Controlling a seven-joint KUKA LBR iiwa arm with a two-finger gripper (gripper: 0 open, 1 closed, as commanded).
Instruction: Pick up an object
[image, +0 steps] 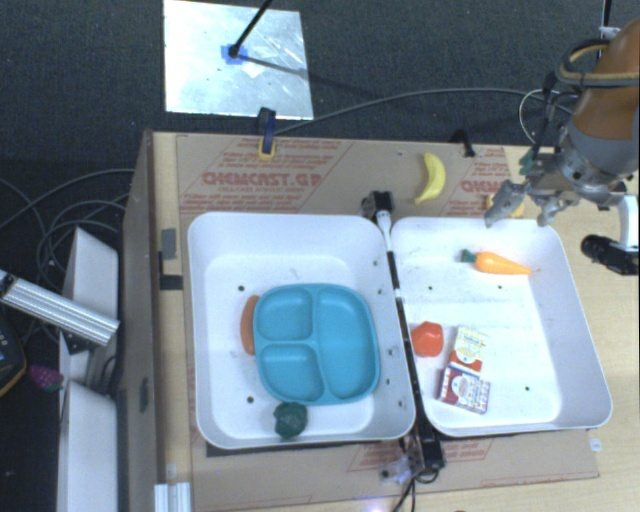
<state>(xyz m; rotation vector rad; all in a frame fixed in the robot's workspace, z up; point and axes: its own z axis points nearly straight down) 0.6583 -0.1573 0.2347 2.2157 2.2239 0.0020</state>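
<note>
My gripper (526, 208) hangs above the far right corner of the right bin (575, 310), fingers spread open with nothing between them. An orange carrot (497, 263) lies in that bin just below and left of the gripper. Nearer the front sit an orange-red pepper (428, 339), a small white and yellow packet (469, 346) and a red and white box (464, 388). The left bin (220, 270) holds a blue divided plate (316, 341), an orange sausage-like piece (247, 324) tucked at its left edge and a dark green lump (291, 420).
A yellow banana (433, 177) lies on the cardboard bench behind the right bin. Black clips hold the wall between the bins at back (379, 205) and front. Cables run across the floor on the left, beside a metal rail (58, 308).
</note>
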